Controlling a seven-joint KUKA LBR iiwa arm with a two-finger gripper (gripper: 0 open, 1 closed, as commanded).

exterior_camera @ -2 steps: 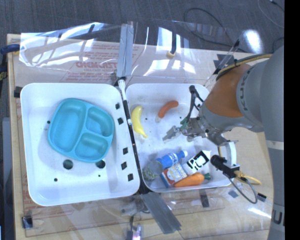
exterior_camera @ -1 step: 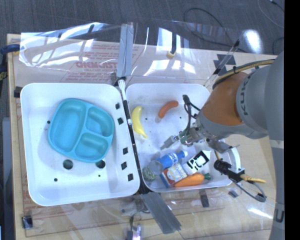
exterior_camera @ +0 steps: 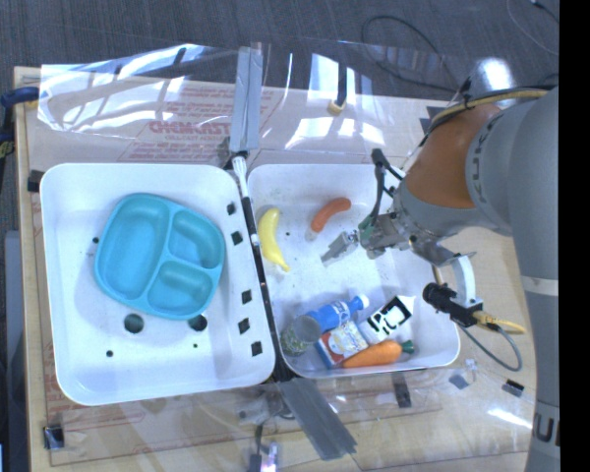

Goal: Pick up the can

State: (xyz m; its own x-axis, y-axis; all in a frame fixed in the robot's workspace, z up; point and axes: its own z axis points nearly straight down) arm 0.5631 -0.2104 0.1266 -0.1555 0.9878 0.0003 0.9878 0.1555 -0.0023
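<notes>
— Well, where's the can [exterior_camera: 298, 337]?
— Lying at right bin's [exterior_camera: 428, 187] near-left corner, beside blue bottle [exterior_camera: 334, 315].
— And gripper [exterior_camera: 346, 246]?
— Hovering mid-bin near sausage [exterior_camera: 329, 212], slightly parted, holding nothing.

The pincer [exterior_camera: 342, 248] hangs over the middle of the right bin [exterior_camera: 295, 180], its fingers spread with nothing between them. Just beyond it lies an orange sausage [exterior_camera: 329, 213]; to its left, a banana [exterior_camera: 270, 238]. Nearer the camera than the pincer, along the bin's front wall, sit the can [exterior_camera: 299, 337], a blue bottle [exterior_camera: 334, 314] and a carrot [exterior_camera: 376, 355]. Well to its left, the other bin [exterior_camera: 59, 264] holds a blue divided plate [exterior_camera: 160, 255].
</notes>
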